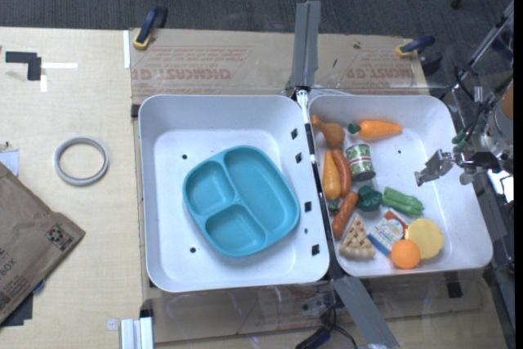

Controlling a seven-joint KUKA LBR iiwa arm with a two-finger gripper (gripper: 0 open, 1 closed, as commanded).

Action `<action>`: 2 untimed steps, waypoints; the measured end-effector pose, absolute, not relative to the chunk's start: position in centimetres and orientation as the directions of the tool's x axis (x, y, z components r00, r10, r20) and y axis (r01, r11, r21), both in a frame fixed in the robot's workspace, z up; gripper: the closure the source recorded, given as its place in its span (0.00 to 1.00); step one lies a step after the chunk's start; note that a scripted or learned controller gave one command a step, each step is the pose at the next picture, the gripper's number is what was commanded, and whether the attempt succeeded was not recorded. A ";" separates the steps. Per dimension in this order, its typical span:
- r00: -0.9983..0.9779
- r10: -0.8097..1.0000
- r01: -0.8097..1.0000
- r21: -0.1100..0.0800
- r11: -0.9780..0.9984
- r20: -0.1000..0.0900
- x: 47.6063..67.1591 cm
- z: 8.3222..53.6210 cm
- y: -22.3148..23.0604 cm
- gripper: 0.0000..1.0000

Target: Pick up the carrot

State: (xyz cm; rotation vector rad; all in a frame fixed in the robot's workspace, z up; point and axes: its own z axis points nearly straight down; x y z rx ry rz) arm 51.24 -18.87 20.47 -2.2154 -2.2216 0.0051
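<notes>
An orange carrot (379, 128) with a green stem end lies near the back of the right bin (433, 106), pointing right. A second, redder carrot-like piece (344, 212) lies slanted by the bin's left wall. My gripper (431, 167) hangs at the right side of this bin, over bare white floor. It is well to the right of and nearer than the orange carrot, touching none of the food. Nothing shows between its tips.
The right bin also holds a small can (359, 161), a hot dog (333, 172), a green pepper (402, 200), a waffle slice (355, 240), an orange (405, 254) and a lemon (426, 237). A blue divided plate (240, 200) lies in the left bin (163, 176). A tape ring (82, 160) sits on the bench at left.
</notes>
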 end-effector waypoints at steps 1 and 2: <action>0.119 0.993 0.993 -0.004 -0.119 -0.002 55.4 25.5 -11.9 0.00; 0.119 0.993 0.993 -0.004 -0.119 -0.002 55.4 25.5 -11.9 0.00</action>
